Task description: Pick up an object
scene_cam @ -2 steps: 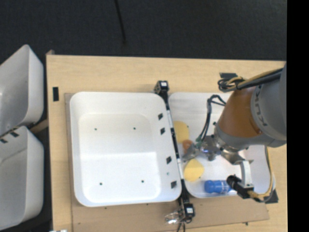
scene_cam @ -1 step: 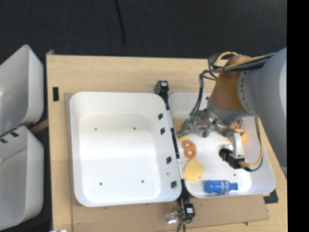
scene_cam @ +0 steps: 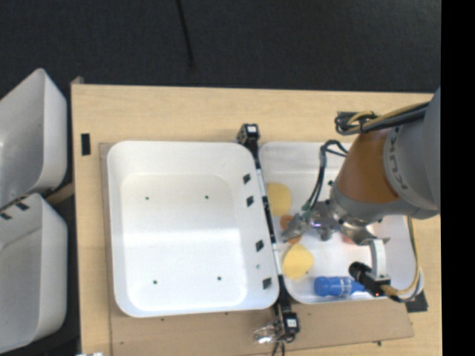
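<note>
The right bin (scene_cam: 297,156) holds a pale yellow round piece (scene_cam: 279,196) near its left wall, a second yellow piece (scene_cam: 298,261) lower down, an orange object (scene_cam: 288,221) between them, and a blue bottle-like object (scene_cam: 335,286) along the front wall. My gripper (scene_cam: 303,225) reaches low into this bin from the right, right at the orange object and between the two yellow pieces. Whether anything sits between the fingers is hidden by the wrist and its cables.
The left bin (scene_cam: 185,225) lies beside the right one, with a black-clipped divider rail (scene_cam: 261,213) between them. The arm's grey and orange wrist (scene_cam: 378,169) covers the right bin's right half. White bodies (scene_cam: 26,199) stand off the bench's left edge.
</note>
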You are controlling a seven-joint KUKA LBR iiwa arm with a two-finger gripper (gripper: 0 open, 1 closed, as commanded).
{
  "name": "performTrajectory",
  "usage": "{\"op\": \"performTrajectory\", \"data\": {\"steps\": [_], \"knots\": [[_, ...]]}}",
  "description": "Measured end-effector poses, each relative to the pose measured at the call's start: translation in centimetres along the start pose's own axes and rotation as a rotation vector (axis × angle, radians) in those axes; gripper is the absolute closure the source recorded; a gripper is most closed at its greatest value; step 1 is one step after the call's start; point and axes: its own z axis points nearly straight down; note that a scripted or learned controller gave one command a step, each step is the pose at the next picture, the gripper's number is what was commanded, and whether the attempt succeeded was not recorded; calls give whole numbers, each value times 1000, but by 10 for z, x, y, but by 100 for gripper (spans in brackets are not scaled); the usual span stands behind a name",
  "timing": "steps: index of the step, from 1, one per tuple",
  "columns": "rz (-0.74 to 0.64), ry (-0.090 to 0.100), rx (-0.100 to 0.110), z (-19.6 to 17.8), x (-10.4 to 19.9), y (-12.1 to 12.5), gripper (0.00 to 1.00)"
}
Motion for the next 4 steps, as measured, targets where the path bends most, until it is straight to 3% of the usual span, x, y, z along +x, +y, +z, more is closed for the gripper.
{"op": "performTrajectory", "data": {"steps": [1, 2, 3, 4], "knots": [[-6, -1, -11, -2, 6, 69, 0], [-1, 0, 0, 0, 7, 11, 0], [1, 0, -7, -11, 6, 14, 100], [-5, -1, -8, -29, 3, 37, 100]]}}
